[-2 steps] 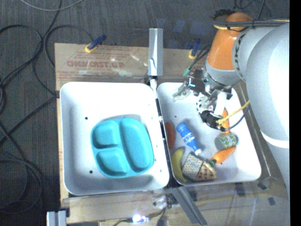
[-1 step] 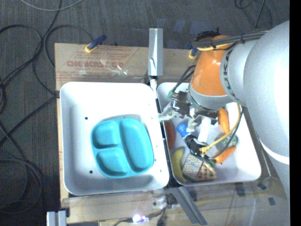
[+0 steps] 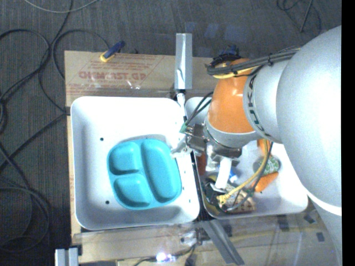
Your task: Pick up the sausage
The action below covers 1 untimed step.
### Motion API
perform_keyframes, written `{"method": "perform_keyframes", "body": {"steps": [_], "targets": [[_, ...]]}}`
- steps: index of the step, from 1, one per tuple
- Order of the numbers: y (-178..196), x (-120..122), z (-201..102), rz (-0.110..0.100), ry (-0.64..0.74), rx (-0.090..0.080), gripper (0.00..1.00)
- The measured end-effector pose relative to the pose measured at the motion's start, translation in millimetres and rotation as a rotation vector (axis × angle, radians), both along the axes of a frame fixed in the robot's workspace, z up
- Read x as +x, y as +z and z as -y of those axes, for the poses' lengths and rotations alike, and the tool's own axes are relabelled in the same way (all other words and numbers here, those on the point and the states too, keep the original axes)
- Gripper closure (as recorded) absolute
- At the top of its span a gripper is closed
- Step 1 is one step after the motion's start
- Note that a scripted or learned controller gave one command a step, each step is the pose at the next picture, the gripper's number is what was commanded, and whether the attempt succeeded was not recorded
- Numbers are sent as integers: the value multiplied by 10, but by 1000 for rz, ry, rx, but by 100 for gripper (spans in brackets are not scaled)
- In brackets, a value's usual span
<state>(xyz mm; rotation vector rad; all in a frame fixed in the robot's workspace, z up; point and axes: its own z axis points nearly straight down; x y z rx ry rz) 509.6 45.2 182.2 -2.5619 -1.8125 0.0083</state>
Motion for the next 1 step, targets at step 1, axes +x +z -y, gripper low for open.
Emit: {"method": "perform_keyframes", "body": {"steps": [1], "targets": [[-464, -87, -173, 18, -19, -21, 0]]}}
